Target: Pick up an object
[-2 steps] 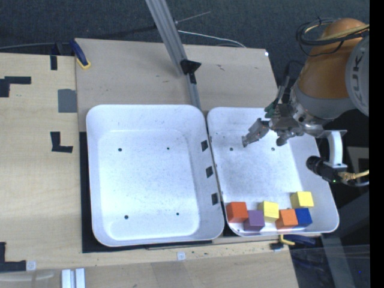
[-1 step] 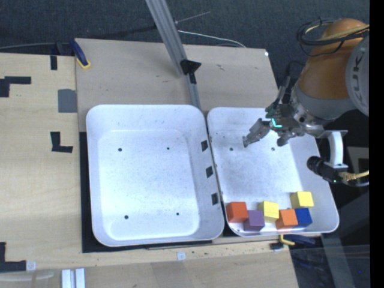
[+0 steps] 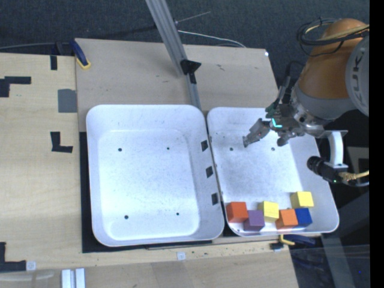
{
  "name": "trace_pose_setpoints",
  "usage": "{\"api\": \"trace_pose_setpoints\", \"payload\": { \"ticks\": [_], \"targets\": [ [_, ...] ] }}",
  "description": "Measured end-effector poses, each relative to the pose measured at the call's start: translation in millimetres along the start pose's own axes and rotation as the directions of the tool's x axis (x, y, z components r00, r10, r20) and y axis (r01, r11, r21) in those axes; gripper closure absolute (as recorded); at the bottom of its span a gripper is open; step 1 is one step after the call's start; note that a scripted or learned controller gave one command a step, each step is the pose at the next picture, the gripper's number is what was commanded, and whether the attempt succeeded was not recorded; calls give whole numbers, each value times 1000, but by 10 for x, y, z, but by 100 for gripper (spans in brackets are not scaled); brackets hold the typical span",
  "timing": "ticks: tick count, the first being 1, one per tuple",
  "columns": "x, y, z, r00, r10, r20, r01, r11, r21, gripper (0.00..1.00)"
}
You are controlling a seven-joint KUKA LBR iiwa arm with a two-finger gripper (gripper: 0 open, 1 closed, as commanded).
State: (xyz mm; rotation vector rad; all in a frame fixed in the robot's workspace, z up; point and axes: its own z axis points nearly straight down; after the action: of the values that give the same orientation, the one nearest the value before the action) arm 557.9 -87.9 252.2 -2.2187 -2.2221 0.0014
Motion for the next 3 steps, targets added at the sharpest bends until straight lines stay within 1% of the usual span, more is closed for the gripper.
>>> {"api": "trace_pose_setpoints", "payload": {
  "ticks": [3],
  "targets": [
    [-3,0,0,1000,1,0,-1,1000,0,0]
  ]
}}
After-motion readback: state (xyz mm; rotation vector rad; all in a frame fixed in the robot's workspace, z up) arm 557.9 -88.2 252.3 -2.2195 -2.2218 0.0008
